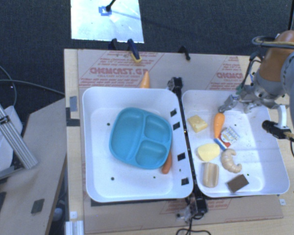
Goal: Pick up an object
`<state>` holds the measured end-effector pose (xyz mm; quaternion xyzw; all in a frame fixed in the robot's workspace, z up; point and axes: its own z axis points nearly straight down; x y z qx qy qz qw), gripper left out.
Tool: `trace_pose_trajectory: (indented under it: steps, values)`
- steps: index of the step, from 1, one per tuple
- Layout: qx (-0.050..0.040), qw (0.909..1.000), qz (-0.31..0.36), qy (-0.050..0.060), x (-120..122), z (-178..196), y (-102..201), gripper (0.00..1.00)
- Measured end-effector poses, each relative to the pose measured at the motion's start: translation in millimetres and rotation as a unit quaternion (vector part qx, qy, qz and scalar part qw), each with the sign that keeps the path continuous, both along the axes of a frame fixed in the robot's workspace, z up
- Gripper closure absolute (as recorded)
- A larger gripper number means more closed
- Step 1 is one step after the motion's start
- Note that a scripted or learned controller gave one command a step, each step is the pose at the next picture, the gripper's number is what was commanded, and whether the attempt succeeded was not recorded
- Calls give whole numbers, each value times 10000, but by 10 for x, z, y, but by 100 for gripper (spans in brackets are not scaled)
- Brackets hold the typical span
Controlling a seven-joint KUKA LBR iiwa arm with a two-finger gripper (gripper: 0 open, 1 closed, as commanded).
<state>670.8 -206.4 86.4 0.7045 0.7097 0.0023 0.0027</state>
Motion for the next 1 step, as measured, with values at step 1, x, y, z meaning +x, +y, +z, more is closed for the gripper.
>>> trace_pose_trajectory:
  steps: [1]
  values:
    - [5,10000,4,28,-240,-7,729,0]
